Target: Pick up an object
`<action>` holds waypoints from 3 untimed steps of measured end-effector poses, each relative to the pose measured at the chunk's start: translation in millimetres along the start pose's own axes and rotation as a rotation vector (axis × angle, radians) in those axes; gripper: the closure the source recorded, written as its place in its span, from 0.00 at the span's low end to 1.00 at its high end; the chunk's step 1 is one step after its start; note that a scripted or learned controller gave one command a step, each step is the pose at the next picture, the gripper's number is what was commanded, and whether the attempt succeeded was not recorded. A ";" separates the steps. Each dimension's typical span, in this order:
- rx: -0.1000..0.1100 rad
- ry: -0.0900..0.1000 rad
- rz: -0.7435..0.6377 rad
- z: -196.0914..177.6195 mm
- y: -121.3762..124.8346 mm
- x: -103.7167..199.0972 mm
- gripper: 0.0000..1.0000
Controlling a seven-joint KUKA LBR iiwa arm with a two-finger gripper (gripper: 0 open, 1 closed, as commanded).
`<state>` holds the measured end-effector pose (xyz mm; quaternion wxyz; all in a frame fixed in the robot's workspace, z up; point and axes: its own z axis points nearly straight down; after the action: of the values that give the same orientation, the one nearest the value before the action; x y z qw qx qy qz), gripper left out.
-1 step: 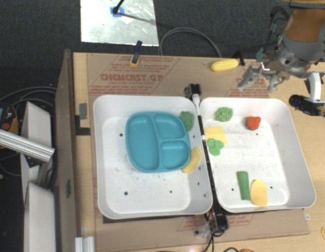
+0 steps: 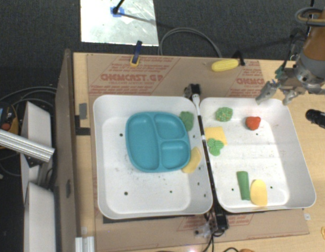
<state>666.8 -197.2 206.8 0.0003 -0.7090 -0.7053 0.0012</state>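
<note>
Bench's upper right corner: gripper [image 2: 275,92] above right bin's [image 2: 288,140] rim, fingers spread, nothing between.

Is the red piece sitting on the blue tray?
No, the red piece lies in the right bin, while the blue tray sits in the left bin.

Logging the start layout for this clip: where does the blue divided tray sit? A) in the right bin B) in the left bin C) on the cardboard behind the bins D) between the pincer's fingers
B: the blue divided tray lies flat inside the left bin, while the pincer hovers apart from it, over the right bin's far corner.
</note>
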 end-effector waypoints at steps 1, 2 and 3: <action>0.005 0.003 -0.007 130.0 -13.3 10.1 0.00; -0.007 0.000 -0.010 120.6 3.7 -1.3 0.00; -0.002 0.001 -0.010 122.1 -16.5 22.0 0.00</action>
<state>650.1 -175.3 84.7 -0.0001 -0.7053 -0.7089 -0.0002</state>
